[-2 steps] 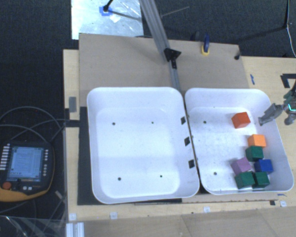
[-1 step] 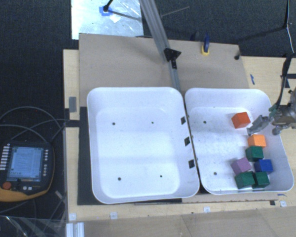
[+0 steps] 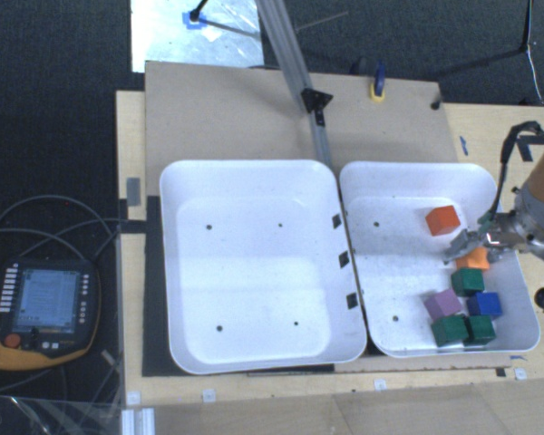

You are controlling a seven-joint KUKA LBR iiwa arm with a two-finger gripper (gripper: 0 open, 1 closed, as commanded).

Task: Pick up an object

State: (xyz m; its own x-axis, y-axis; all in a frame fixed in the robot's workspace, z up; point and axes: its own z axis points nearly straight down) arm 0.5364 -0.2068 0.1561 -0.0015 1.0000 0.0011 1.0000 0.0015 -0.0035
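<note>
Camera view: gripper low over the right bin

Left bin point(image 3: 254, 188) sits beside right bin point(image 3: 381, 329). Gripper point(image 3: 467, 243) hangs near the orange-red block point(image 3: 442, 219), just above the orange block point(image 3: 476, 260); whether it is clenched or released, I cannot tell. Green, purple and blue blocks cluster near the front-right corner.

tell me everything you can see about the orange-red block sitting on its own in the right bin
The orange-red block is a small cube, matte and plain, perhaps foam or painted wood. It rests flat on the floor of the right bin, in the far half toward the right wall, slightly turned relative to the bin's edges. Nothing touches it: the gripper is just nearer the camera and to the right, and the other blocks cluster in the near right corner.
</note>
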